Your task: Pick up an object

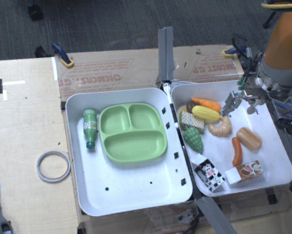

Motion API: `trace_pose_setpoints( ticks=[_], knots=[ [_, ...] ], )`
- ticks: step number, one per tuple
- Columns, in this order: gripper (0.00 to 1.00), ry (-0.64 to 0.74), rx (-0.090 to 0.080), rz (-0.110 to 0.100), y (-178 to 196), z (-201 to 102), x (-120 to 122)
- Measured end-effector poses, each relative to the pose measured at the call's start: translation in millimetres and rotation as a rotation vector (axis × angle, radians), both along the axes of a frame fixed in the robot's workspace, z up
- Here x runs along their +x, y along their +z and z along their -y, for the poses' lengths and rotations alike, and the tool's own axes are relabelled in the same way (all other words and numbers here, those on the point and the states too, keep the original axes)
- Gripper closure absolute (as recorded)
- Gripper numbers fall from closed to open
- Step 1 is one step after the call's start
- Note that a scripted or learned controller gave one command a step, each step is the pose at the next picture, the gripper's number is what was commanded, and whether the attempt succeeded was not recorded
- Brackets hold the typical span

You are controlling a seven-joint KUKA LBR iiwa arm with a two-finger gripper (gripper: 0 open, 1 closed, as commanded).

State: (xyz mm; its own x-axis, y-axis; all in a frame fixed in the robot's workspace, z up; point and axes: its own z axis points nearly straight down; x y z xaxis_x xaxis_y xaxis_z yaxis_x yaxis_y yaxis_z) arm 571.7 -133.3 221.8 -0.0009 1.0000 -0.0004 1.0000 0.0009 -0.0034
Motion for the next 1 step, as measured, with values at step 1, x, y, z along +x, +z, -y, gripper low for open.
trace_pose_setpoints(
  ticks=[1],
  knots=[
    [0.0, 0.057, -0.001, 0.002, -37.9, -25.3, 45.4]
  ],
)
